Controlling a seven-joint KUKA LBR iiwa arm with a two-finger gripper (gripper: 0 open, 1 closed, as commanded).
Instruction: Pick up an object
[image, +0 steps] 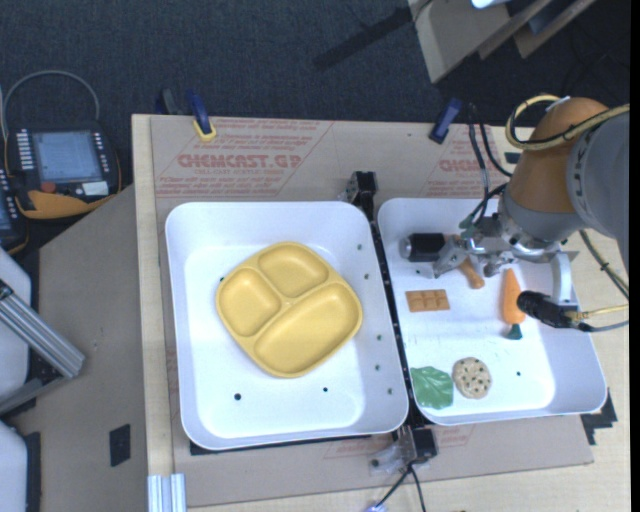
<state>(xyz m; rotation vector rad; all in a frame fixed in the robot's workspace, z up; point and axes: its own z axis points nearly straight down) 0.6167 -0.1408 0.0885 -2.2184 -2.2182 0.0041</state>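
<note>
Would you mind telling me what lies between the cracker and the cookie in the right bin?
Nothing: in the camera view the stretch from the cracker down to the cookie is bare white bin floor.

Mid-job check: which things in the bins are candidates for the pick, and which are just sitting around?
Pick candidates, right bin:
- carrot
- brown cracker
- cookie
- green leaf
The gripper hovers at that bin's far end.

Lying about:
- yellow divided plate in the left bin
- teach pendant off the bench
</note>
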